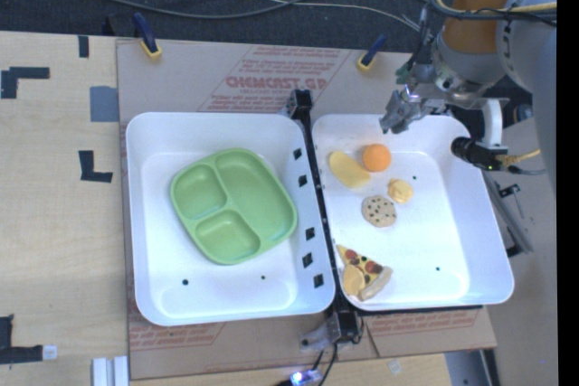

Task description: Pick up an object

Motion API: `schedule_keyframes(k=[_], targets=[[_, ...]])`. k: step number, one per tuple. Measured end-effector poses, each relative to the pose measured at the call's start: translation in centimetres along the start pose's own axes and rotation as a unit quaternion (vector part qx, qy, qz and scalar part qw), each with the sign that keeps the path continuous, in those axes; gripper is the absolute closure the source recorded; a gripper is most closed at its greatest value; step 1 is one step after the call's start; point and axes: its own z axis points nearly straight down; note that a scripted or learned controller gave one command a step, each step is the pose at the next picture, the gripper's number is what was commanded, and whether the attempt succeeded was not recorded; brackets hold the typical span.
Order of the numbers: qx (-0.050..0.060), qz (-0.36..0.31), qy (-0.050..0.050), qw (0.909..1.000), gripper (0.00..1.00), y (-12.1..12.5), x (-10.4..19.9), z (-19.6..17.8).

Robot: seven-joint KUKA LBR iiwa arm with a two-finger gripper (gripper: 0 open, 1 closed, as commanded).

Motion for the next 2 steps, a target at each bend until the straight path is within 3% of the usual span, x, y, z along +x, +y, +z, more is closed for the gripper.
schedule_keyframes(k=[1, 2], targets=[[0.002, 0.0, 0.0, 1.0, 1.0, 0.1, 0.0, -2.7], [0.003, -0.001, 0.0, 1.0, 1.0, -0.5, 4.9, -1.5]])
